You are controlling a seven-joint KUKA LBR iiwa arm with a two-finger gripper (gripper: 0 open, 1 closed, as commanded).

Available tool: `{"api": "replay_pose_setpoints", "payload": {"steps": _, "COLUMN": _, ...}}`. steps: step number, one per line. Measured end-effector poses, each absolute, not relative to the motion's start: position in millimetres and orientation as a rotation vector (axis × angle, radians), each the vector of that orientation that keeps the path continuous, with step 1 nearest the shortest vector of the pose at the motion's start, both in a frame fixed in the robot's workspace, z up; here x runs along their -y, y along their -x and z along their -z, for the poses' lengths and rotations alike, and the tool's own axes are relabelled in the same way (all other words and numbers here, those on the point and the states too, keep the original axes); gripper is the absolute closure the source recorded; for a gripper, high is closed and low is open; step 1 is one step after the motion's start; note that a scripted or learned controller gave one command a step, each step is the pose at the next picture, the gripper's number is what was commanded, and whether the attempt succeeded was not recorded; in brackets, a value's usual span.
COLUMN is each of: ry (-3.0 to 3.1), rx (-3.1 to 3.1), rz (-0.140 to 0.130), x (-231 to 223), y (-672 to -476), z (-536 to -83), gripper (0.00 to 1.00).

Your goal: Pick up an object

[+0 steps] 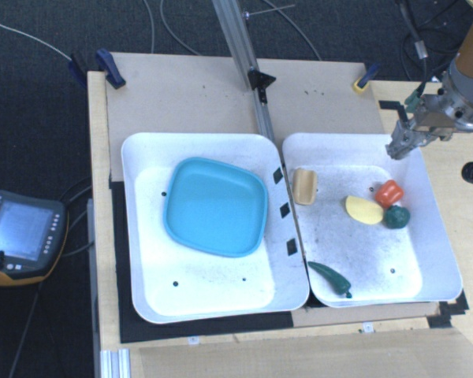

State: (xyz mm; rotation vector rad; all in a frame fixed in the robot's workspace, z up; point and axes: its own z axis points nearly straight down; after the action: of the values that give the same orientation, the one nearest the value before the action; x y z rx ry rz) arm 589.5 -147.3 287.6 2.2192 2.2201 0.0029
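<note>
Below the gripper [400, 148], red object [389, 192]

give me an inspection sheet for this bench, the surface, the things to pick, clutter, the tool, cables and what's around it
Surface: wooden bench bearing two white bins, left bin and right bin.
Job's things: in the right bin, tan block, yellow piece, red piece, dark green round piece, green pepper.
Clutter: blue plate in the left bin.
Tool: tool above the right bin's far right corner, holding nothing visible; finger state unclear.
Cables: several cables on the dark floor.
Surroundings: handheld pendant at left, blue clamp, metal post.
</note>
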Motion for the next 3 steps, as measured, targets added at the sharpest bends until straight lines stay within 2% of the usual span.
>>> {"api": "replay_pose_setpoints", "payload": {"steps": 1, "ry": -2.217, "rx": -2.226, "rz": -0.002, "x": 95.1, "y": -584.7, "z": -277.0, "gripper": 1.0}}
{"api": "replay_pose_setpoints", "payload": {"steps": 3, "ry": -2.217, "rx": -2.227, "rz": -0.001, "x": -7.6, "y": -540.9, "z": -263.8, "gripper": 1.0}}
